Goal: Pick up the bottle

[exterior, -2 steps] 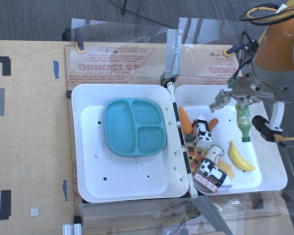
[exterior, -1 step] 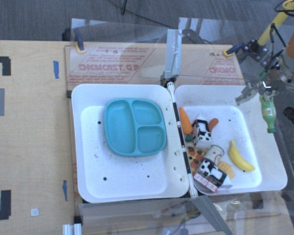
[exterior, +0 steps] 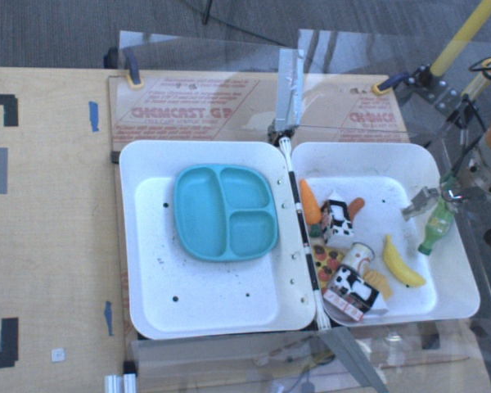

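Note:
The bottle (exterior: 435,231) is small and green with a pale neck. It hangs tilted over the right side of the right bin (exterior: 393,160), its top pointing up and to the right. My gripper (exterior: 442,201) is directly above it at the bin's right wall. One grey finger (exterior: 420,203) shows to the left of the bottle's neck, and the neck sits between the fingers. The gripper is shut on the bottle's top.
In the right bin lie a yellow banana (exterior: 403,263), a carrot (exterior: 310,202), a black-and-white cow toy (exterior: 337,218), a small can (exterior: 358,257) and a printed carton (exterior: 350,291). A teal divided plate (exterior: 226,212) sits in the left bin (exterior: 147,244).

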Robot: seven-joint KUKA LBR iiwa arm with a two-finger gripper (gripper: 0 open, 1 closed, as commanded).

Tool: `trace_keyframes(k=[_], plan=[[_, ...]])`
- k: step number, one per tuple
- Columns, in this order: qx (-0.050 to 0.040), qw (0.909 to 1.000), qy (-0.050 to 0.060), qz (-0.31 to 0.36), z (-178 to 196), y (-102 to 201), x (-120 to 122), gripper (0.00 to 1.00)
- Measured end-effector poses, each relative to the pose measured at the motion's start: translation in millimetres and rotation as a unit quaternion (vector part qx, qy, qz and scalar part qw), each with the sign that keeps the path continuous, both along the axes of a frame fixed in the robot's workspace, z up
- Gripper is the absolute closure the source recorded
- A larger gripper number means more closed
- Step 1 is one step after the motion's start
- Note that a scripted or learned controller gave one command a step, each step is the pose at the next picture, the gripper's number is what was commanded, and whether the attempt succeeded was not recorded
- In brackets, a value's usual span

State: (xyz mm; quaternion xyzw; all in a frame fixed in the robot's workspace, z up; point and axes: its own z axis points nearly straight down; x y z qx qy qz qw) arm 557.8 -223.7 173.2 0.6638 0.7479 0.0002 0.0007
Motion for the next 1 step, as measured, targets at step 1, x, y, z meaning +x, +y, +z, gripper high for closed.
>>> trace_keyframes(k=[1], plan=[[-0.0006,0.9999,-0.001,-0.011,31.4,0.7,28.5,0.00]])
